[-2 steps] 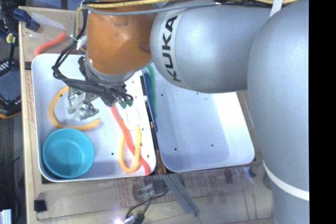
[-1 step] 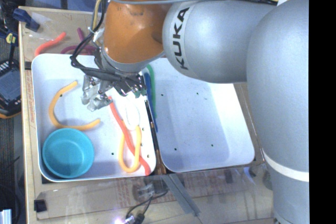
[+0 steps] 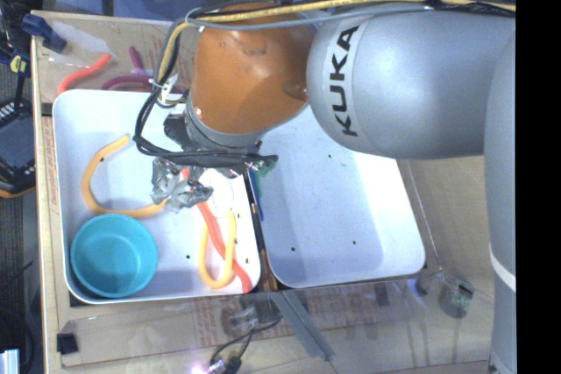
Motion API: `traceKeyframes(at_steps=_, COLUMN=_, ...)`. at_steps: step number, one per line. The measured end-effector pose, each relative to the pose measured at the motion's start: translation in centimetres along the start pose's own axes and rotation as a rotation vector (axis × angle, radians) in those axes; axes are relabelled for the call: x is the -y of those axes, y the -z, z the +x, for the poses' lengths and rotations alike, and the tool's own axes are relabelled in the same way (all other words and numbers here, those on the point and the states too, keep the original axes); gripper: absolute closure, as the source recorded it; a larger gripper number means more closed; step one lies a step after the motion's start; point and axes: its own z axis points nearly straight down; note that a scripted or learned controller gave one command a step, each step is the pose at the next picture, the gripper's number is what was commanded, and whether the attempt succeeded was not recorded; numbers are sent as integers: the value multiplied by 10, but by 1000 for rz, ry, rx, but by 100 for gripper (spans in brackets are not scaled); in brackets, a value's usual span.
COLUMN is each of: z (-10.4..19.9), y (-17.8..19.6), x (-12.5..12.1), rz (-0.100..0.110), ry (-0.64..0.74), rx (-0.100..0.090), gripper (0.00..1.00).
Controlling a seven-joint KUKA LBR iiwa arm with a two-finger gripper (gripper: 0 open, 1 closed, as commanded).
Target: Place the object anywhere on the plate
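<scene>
camera view
My gripper [image 3: 180, 186]: hangs low over the left bin [image 3: 70, 114], under my orange band [image 3: 241, 79] and grey arm [image 3: 412, 57].
My jaws: I cannot tell how far apart they stand; the metal parts blur into one grey clump.
Hold: nothing shows plainly between my fingers, so I claim no grasp.
Contact: the clump sits just beside one end of the yellow curved strip [image 3: 110, 179] and the top of the orange loop [image 3: 217, 245]; whether it touches either, I cannot tell.
Object: the orange loop lies on the left bin's floor, running toward the near right corner, by the wall shared with the right bin [image 3: 351, 215].
Yellow curved strip: bends from my gripper out to the left and up, lying flat.
Plate: the blue dish [image 3: 112, 254] rests in the near left corner of the left bin, close to both walls, apart from the orange loop.
Edges: the shared wall lies just right of my gripper.
Open room: bare white floor at the far left of the left bin, and over most of the right bin.
Outside: pink and orange tool handles [image 3: 105, 74] lie on the bench beyond the left bin's far wall.
</scene>
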Motion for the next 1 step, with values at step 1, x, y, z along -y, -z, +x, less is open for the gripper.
traceKeyframes(at_steps=1, z=-11, y=-38, x=45, rz=0, ry=-4, rx=2, gripper=100)
